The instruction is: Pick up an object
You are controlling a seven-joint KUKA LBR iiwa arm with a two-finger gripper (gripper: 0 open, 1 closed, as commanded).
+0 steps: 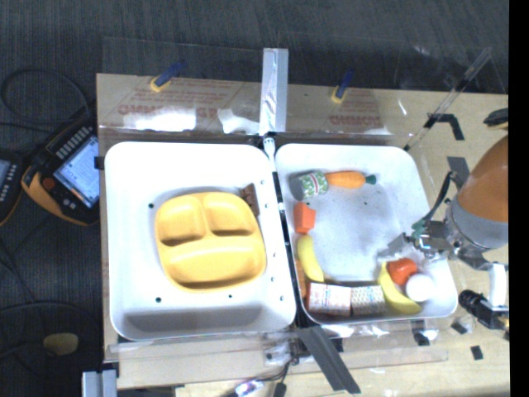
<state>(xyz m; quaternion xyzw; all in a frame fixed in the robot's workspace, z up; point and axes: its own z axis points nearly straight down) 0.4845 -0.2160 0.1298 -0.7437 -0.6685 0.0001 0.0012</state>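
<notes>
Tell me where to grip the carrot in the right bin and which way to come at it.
Grip the carrot across its orange middle, coming straight down. It lies flat along the bin's far wall, greens toward the arm's side, so the fingers should close across its width. A green-and-white item touches its blunt end; stay clear.

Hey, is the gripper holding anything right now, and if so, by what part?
It cannot be told. The gripper sits at the right bin's right edge, above an orange toy and a white ball, but nothing shows between its fingers.
</notes>
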